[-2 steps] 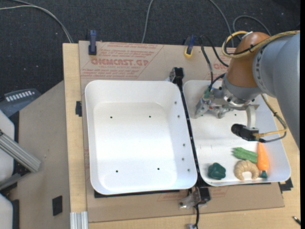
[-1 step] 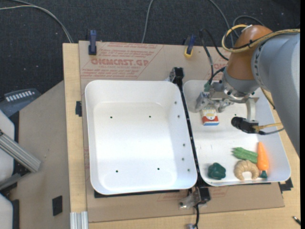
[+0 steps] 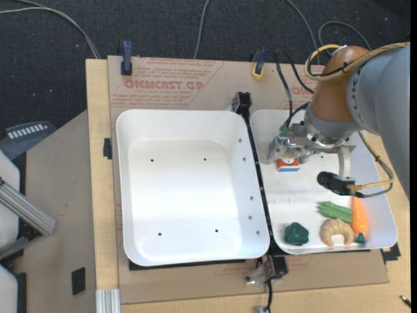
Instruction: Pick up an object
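The dark green toy (image 3: 296,233), croissant (image 3: 337,232) and carrot (image 3: 359,215) lie at the near edge of the right bin (image 3: 384,237). Farther back, the gripper (image 3: 288,154) hangs over a small red, white and blue object (image 3: 288,165); its state cannot be told.

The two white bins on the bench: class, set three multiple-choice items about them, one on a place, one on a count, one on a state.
1. Where does the carrot lie?
A. right bin
B. left bin
C. on the cardboard

2. How many blue clamps grip the board's far edge?
A. none
B. two
C. five

3. How does the pincer stand?
A. low over the right bin
B. over the left bin
C. off the bench

Answers:
1 A, the carrot lies near the right bin edge.
2 B, one clamp left, another clamp right.
3 A, the pincer hangs above a small red, white and blue block.
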Motion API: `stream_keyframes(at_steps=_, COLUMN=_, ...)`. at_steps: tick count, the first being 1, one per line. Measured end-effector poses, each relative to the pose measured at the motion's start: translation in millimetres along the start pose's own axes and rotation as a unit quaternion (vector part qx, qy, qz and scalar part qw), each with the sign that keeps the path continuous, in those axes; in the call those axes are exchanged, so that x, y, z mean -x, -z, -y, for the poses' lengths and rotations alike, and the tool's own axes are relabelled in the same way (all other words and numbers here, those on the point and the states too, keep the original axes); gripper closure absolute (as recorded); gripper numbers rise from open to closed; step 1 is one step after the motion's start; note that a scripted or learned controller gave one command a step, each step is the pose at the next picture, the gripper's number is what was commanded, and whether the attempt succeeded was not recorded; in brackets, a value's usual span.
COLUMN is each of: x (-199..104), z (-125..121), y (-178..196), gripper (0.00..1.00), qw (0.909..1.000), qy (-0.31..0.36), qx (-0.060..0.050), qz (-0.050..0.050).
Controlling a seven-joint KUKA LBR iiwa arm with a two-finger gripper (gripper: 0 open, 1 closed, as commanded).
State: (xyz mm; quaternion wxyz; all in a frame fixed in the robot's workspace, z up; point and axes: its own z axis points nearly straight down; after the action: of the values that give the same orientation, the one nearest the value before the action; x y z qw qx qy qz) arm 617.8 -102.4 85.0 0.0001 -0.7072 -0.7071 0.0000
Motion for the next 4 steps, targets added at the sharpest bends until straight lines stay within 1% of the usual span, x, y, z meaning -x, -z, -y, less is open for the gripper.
stream_keyframes(at_steps=1, x=40, z=-7, y=0, gripper=0.0, qw=1.0, qy=-0.001, qx=0.001, qz=0.001)
stream_keyframes(at_steps=2, x=38, z=-7, y=11, gripper=1.0, qw=1.0, qy=0.0, qx=0.001, qz=0.0)
stream_keyframes(at_steps=3, x=-48, z=-25, y=105, gripper=1.0, qw=1.0, qy=0.004, qx=0.005, qz=-0.001)
stream_keyframes(at_steps=4, x=-111, z=-27, y=100, gripper=1.0, qw=1.0, qy=0.003, qx=0.0, qz=-0.001)
